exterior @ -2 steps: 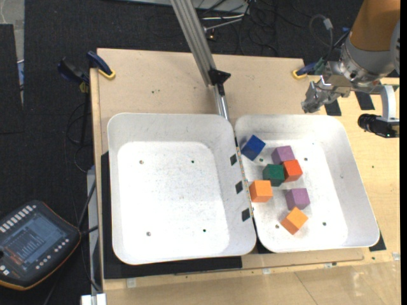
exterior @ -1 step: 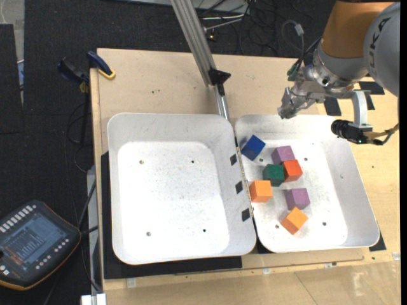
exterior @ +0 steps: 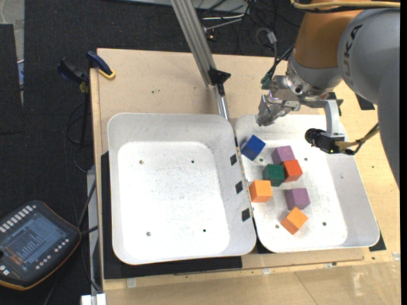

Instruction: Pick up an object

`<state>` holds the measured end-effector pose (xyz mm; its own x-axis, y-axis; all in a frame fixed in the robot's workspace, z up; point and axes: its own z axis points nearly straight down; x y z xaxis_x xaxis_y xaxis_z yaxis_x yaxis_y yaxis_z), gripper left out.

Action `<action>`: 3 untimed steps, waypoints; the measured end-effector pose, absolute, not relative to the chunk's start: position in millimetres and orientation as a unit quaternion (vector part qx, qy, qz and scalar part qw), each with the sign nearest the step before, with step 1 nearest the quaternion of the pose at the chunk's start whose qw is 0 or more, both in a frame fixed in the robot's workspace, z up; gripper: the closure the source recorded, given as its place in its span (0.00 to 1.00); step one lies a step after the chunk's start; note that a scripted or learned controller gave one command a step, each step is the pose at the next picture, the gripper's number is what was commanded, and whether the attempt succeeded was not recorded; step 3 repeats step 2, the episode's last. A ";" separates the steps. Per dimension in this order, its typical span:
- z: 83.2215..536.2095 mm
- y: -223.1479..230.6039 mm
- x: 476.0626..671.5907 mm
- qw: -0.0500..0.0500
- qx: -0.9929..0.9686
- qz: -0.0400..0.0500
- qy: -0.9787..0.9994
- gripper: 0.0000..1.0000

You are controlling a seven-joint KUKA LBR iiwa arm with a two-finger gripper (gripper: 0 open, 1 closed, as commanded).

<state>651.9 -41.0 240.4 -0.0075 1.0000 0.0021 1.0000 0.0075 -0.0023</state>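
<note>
Nearest the lens: grey teach pendant [exterior: 32, 243] with a screen, lying off the bench's left front corner. Right white bin [exterior: 356, 189] holds seven small cubes: blue [exterior: 253, 147], two purple [exterior: 282, 154] [exterior: 297, 198], green [exterior: 275, 173], red-orange [exterior: 292, 169], two orange [exterior: 261, 190] [exterior: 294, 220]. Gripper [exterior: 267, 116] hangs above that bin's rear-left corner, apart from every cube; finger opening cannot be made out. Left white bin [exterior: 121, 132] adjoins.

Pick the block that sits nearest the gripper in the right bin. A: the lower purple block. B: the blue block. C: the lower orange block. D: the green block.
B: the blue block lies at the bin's upper left, just below the gripper, while the green block, the lower purple block and the lower orange block sit farther down the right bin.
</note>
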 end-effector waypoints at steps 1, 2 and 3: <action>247.9 9.8 640.3 0.001 -0.704 -0.001 -0.710 1.00; 253.7 65.0 631.9 0.000 -0.704 -0.001 -0.710 1.00; 253.7 65.0 631.9 0.000 -0.704 -0.001 -0.710 1.00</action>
